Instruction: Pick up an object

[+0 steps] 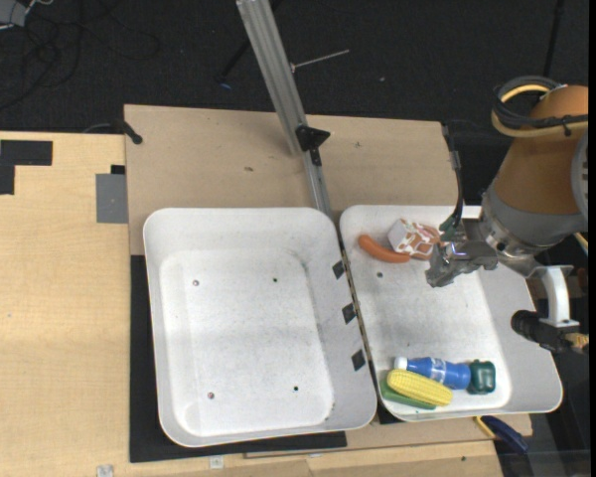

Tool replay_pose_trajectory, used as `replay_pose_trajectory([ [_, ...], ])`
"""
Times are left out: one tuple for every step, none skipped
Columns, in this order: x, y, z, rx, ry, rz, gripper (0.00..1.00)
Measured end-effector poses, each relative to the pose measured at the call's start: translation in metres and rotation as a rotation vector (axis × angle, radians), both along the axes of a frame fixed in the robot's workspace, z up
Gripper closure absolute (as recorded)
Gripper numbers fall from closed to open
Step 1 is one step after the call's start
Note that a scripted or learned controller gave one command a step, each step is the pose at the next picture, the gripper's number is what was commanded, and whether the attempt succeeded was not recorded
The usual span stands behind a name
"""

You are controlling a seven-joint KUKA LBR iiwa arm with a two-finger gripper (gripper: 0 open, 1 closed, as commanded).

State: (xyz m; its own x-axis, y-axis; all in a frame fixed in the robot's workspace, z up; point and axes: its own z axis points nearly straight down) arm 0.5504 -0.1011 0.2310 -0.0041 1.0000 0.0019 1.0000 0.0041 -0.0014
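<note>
Over the right bin (536,391) the gripper (443,266) hangs near the far end, its metal tip just right of a small red-and-white pack (413,236). Its tip is a dark, blurred cluster, and whether it is spread or closed cannot be told; nothing is seen clamped in it. The pack lies beside it, close to touching. An orange sausage-shaped piece (381,251) lies just left of the pack, tilted, one end against it. Behind the gripper the arm (541,182) rises to the right, grey at the wrist with a broad orange band above.

At the near end of the same bin, well apart from the gripper, a blue bottle (445,371) lies on its side with a green piece (482,377) at its right end. A yellow corn cob (418,390) lies along the bottle's near side, touching it.

A row of black clips (349,312) joins this bin to the left bin (169,241). A grey rail (278,78) slants up from the far edge of the bins across the bench (50,296).
</note>
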Motion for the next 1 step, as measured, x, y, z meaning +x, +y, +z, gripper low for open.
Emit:
replay_pose_trajectory([
  [0.0226,0.0554,-0.0065,0.0,0.001,0.001,1.0],
])
